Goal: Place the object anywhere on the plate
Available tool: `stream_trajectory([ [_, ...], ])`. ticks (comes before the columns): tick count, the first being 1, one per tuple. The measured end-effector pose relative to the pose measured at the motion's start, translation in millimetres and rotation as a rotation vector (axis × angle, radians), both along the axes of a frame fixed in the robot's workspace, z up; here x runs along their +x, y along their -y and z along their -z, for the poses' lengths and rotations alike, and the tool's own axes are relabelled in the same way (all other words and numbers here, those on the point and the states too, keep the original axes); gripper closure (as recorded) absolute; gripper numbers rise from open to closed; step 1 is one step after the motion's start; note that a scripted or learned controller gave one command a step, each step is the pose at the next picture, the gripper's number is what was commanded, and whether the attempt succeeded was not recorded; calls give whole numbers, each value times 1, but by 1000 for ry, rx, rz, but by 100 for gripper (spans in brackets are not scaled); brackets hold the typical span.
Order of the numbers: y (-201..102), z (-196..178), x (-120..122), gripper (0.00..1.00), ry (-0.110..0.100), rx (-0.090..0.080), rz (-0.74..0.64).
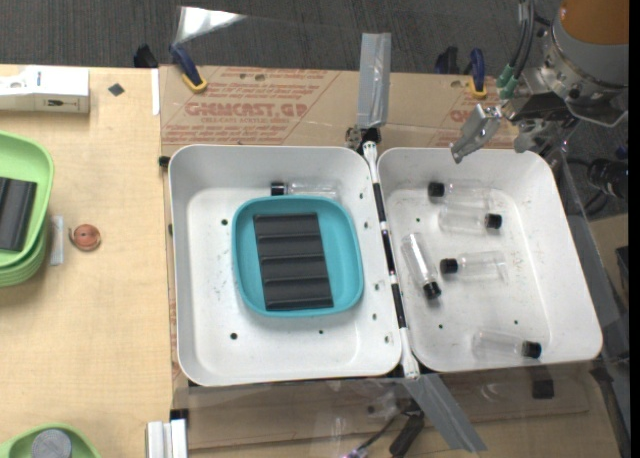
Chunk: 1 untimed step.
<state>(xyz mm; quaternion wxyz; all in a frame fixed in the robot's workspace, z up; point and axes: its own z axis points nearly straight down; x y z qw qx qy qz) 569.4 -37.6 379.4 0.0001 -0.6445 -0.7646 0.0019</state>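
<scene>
Gripper [470, 142] hovers over the right bin's [560, 346] far edge; whether open or closed, cannot tell.
Clear vials [420, 264] lie in that bin; the teal plate [345, 246] sits in the left bin [200, 346].

My arm [590, 6] is reaching in from the two o'clock corner, its orange band sitting at the very top. My gripper [470, 141] is angling down toward eight o'clock, hanging with nothing between my fingers.
</scene>
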Motion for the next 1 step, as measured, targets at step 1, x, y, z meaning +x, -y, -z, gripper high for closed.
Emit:
stream_trajectory([
  [1, 0, 0, 0, 0, 0, 0, 0],
])
